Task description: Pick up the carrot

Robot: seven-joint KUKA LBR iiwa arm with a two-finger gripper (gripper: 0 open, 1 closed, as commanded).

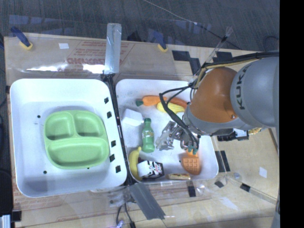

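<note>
Carrot (154, 100) lies at far edge of right bin (209, 167), beside corn (173, 107). Gripper (167, 139) hovers mid-bin near bottle (147, 135), well short of carrot; grasp state unclear, nothing visibly held.

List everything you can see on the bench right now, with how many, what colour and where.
bins: two, white, side by side on the bench
plate: one, green, three compartments, in the left bin
carrot: one, orange, far side of the right bin
corn cob: one, yellow, beside the carrot
bottle: one, green, middle of the right bin
banana: one, yellow, near left corner of the right bin
waffle: one, orange-brown, near side of the right bin
arm: one, grey with an orange band, over the right bin
hand: one, metal, beside the bottle
</note>
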